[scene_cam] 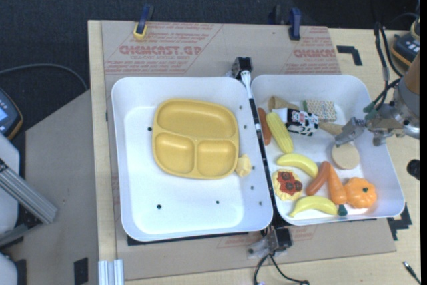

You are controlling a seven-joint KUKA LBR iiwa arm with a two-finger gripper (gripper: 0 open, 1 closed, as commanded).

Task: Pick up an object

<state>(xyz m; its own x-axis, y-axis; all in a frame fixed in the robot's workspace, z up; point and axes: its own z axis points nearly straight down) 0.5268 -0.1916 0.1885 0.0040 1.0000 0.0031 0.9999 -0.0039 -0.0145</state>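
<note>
In right bin, corn cob [281, 132] lengthwise, near-upright

A yellow divided plate [196, 138] lies in the left white bin [133, 210]. At twelve o'clock, two clamps, one yellow [141, 25] and one blue [294, 22], grip the brown board [200, 43]. A small pale yellow scrap [243, 165], perhaps food, touches the plate at four o'clock.

Taking the divided plate [196, 138] as my mark, it lies in the left bin [133, 210], with a small piece [243, 165] touching its right edge. Right of the plate, in the right bin [320, 81], lie the corn [280, 132], two bananas [297, 162] and the pumpkin [361, 193] farthest right. My gripper [352, 130] hangs over that bin's right side, just above a round biscuit [345, 157].
</note>
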